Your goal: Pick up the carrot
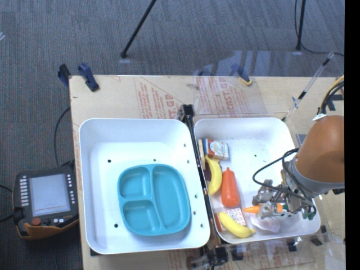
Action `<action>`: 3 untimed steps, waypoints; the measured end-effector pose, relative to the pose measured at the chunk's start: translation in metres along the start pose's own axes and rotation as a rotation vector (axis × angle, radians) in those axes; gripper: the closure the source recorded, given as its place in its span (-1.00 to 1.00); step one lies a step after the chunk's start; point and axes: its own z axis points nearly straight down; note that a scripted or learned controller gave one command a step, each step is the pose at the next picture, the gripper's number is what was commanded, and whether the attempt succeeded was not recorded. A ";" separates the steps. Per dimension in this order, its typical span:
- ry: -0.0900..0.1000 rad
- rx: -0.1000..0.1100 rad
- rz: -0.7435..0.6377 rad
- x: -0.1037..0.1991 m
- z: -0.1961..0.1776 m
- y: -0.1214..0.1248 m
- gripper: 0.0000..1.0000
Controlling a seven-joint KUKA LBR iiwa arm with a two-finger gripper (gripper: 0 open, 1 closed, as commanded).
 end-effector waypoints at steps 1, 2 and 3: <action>-0.002 -0.001 -0.003 -0.002 -0.010 0.002 1.00; -0.002 -0.002 -0.007 -0.003 -0.019 0.003 1.00; -0.003 -0.002 -0.010 -0.004 -0.028 0.003 1.00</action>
